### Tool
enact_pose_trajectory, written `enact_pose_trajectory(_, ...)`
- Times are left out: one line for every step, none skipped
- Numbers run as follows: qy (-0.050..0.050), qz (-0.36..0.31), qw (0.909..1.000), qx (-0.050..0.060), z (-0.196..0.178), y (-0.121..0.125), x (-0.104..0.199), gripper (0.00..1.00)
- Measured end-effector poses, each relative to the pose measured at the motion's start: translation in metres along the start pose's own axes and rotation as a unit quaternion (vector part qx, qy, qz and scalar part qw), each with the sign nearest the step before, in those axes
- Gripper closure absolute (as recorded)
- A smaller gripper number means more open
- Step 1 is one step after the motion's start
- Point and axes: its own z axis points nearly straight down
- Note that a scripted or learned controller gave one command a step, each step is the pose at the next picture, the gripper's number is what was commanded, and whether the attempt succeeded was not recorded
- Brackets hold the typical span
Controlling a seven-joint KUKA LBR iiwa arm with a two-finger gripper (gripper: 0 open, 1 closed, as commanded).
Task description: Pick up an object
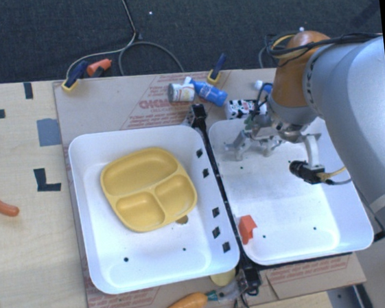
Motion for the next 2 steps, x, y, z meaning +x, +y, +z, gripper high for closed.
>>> enact_pose_trajectory(-0.001, 0.000, 1.0000, 0.000, -0.001, -0.023, 0.022, 0.00)
enact_pose_trajectory(0.000, 0.000, 1.0000, 0.001, 0.000, 0.016, 0.006, 0.00)
